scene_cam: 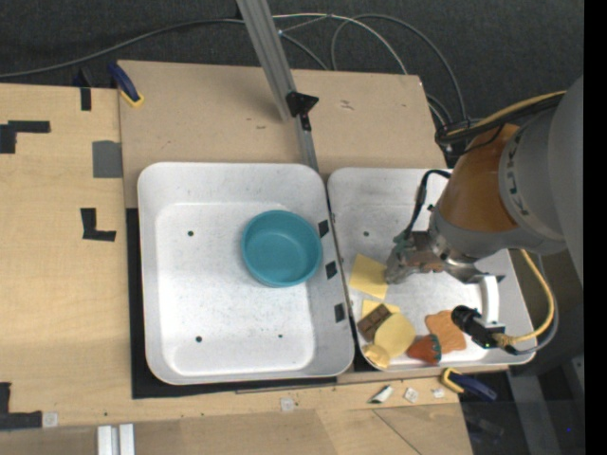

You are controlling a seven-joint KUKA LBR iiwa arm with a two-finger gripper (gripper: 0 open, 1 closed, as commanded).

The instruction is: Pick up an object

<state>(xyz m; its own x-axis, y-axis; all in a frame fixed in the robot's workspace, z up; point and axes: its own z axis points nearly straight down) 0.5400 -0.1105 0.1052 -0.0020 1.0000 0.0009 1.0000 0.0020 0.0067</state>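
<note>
My gripper [398, 265] is down in the right bin [379, 192], its tip right beside a pale yellow block [366, 275] on that block's right edge. Nearer the front of the same bin lie a brown piece [372, 319], a yellow sponge-like piece [395, 333], and an orange and red toy [436, 337]. A blue bowl [281, 247] stands upright in the left bin [190, 282], near its right wall.
The two bins meet at a shared wall [334, 254] just left of the yellow block. A metal pole [275, 55] slants across the bench behind the bins. Cables trail behind the right bin.
</note>
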